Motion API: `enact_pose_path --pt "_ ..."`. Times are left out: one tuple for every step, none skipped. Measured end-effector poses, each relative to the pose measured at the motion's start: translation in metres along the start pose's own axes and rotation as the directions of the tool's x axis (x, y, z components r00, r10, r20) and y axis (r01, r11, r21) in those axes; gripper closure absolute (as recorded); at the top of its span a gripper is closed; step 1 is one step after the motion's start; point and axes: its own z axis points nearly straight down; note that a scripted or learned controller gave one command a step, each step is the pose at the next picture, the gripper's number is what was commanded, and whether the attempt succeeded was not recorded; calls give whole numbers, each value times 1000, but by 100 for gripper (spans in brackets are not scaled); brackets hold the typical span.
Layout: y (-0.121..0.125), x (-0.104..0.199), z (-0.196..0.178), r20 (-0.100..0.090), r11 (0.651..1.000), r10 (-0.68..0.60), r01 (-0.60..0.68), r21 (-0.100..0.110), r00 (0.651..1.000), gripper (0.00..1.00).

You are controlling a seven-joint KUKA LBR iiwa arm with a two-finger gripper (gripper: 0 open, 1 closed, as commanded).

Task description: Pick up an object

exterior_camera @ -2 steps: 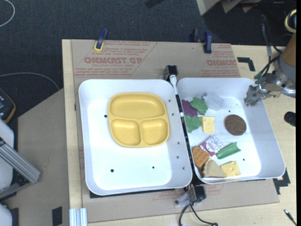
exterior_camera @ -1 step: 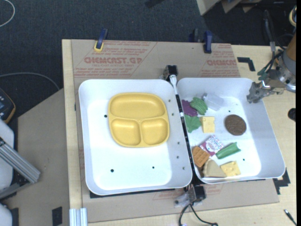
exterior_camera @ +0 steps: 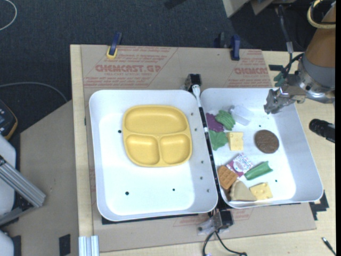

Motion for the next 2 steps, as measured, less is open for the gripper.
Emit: enact_pose_path --pt "0 58 17 -3 1000 -1 1 6 1000 100" --pt "-6 78 9 -2 1000 3 -3 5 1000 100"
